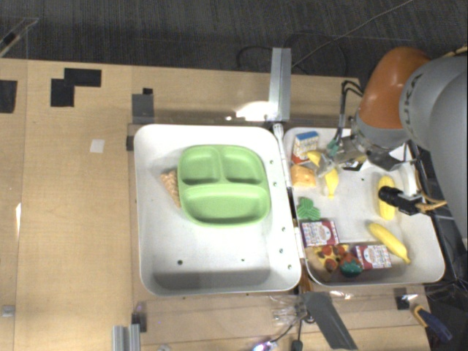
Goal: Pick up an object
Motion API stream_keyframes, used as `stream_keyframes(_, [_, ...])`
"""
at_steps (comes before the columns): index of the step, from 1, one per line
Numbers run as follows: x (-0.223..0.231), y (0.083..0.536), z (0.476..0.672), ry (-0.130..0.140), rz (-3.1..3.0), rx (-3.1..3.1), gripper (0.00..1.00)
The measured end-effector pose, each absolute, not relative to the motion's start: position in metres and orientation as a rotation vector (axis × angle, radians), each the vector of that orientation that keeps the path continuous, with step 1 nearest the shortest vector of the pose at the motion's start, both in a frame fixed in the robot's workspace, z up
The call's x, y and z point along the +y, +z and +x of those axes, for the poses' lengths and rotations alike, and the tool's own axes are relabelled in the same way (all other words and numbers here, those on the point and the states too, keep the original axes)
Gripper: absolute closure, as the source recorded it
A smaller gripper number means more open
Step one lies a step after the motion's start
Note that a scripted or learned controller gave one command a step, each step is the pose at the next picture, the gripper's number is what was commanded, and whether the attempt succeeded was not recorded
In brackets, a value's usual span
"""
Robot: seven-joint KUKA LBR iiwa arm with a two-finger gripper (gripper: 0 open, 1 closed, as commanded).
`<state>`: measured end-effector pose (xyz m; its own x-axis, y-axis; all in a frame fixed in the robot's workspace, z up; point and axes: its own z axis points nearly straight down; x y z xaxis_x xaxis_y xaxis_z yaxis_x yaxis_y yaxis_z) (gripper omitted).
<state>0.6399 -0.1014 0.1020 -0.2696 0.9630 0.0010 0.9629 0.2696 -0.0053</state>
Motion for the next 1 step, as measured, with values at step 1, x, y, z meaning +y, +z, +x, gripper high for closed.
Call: stream_keyframes(1, [-0.1283,0.1041,0.6031,-0.005,-1.61,-2.704,1.0])
